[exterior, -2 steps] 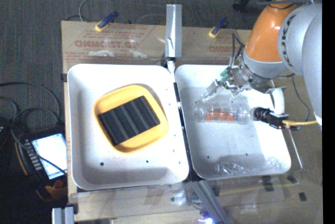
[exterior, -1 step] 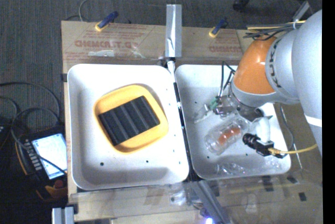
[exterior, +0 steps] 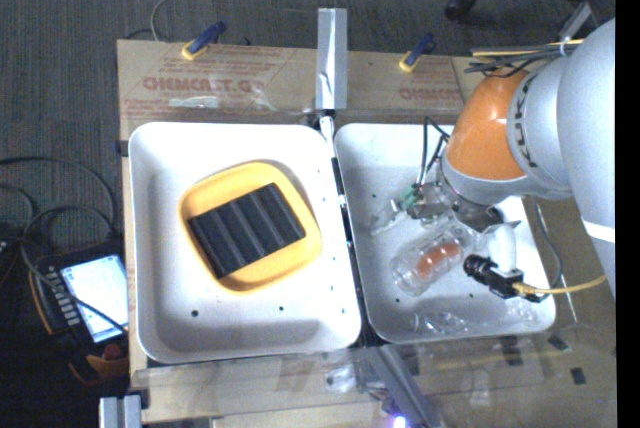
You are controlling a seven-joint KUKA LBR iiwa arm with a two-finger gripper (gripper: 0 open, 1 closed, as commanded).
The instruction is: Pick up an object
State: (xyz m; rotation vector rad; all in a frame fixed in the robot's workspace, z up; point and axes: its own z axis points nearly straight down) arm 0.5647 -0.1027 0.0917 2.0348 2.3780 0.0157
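Overhead view of the bench. Two shallow white bins sit side by side on a brown cardboard sheet [exterior: 240, 81] printed with red lettering and held by two blue-and-yellow clamps [exterior: 203, 39] at its far edge.

Left bin [exterior: 150, 166]: contains a yellow tray-like item [exterior: 251, 224] with rounded corners, lying flat and turned at a slight angle. Its centre carries a black ribbed panel of parallel grooves.

Right bin [exterior: 375, 156]: contains a clear plastic object [exterior: 432, 259], roughly bottle- or capsule-shaped, lying on its side near the bin's middle. It is transparent with an orange-red mass visible inside, and its outline blends into the white floor. Smaller clear fragments lie nearby, one toward the near wall [exterior: 440, 321]; their form cannot be resolved.

Arm: the grey arm [exterior: 575, 126] with its orange band [exterior: 490, 136] enters from the right and hangs low over the right bin. The gripper [exterior: 430, 204] sits just above and beside the clear plastic object, partly masked by the wrist. How far the pincer stands open cannot be told, nor whether it touches the object. A black fitting with a yellow cable [exterior: 505, 278] lies just right of the object.
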